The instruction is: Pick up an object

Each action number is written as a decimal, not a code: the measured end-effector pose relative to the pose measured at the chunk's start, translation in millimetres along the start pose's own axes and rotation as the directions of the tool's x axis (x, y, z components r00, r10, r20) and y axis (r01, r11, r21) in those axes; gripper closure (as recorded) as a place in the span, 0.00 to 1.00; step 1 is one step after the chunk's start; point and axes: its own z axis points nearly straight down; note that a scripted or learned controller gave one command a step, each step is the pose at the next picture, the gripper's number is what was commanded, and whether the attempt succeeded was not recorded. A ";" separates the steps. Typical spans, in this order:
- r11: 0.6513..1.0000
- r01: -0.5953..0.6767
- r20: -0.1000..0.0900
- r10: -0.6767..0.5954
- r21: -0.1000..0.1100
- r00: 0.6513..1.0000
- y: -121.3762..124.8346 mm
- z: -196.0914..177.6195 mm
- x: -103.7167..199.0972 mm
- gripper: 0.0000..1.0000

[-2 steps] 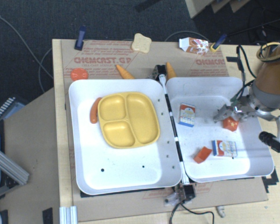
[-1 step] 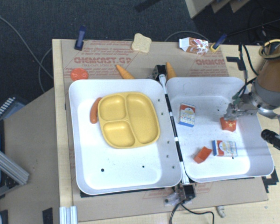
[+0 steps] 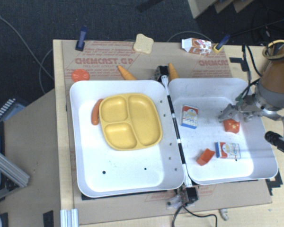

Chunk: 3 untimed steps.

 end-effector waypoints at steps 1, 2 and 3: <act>1.000 0.000 -0.006 0.000 0.010 1.000 -13.2 30.8 7.9 0.00; 1.000 0.000 -0.005 0.000 0.007 1.000 -12.5 20.3 7.6 1.00; 1.000 0.003 -0.007 -0.003 0.006 1.000 45.2 -5.7 90.0 1.00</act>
